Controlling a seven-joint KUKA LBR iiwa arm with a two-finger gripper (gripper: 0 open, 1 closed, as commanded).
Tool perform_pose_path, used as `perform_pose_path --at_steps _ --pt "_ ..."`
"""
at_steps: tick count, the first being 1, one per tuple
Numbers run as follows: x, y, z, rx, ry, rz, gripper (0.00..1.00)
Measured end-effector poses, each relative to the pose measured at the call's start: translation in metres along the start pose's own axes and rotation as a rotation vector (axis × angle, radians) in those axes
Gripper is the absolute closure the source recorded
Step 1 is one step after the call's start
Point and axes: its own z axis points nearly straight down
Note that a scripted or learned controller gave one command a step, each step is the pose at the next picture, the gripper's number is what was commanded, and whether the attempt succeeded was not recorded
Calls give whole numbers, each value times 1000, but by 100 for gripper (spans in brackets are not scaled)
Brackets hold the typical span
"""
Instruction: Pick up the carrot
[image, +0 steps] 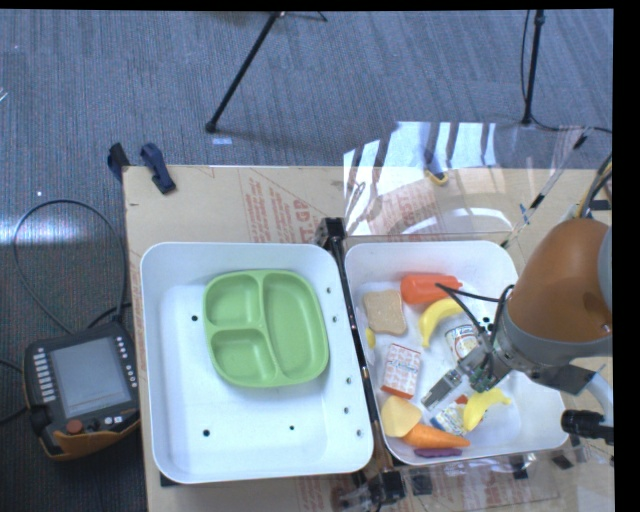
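Observation:
The carrot (436, 436) is a small orange cone lying near the front wall of the right bin (500, 255), its tip pointing right. A yellow wedge (400, 415) touches its left end and a purple piece (440, 452) lies just in front of it. My gripper (446, 386) hangs low over the bin's middle, a little behind the carrot and apart from it. It sits between a red and white box (402, 369) and a yellow toy (485, 405). Nothing is seen held in it.
The right bin also holds a red-orange block (428, 288), a bread slice (384, 312), a banana (438, 320) and a small can (462, 340). The left bin (170, 420) bears a green divided plate (266, 327). A teach pendant (82, 385) lies on the floor at left.

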Motion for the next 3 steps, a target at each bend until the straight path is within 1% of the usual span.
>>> perform_pose_path --at_steps 1,2,3 --pt "32 16 -37 -3 -4 -169 0" --pt "15 11 56 -11 -11 -481 0" --pt "16 9 52 -9 -6 -474 100"
